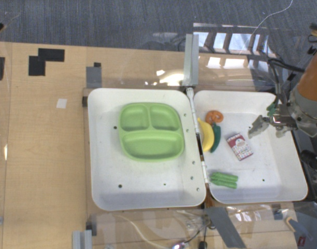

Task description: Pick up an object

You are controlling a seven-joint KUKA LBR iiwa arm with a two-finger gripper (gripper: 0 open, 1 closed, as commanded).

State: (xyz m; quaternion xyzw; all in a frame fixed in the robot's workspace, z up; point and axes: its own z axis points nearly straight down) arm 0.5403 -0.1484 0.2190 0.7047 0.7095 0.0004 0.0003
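While the gripper (258, 127) hangs over the right bin (283, 191), I cannot tell its state; the red box (240, 146) lies unpicked nearby.

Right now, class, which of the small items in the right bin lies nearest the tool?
The red and white box: it lies just below-left of the tool, while the banana, orange piece and green item sit farther off.

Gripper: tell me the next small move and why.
Probably move the gripper left and down toward the red packet. The gripper hangs above the right bin with nothing between its fingers, and the packet lies flat just beside it, apart from the banana and green pod, so it looks the easiest pick.
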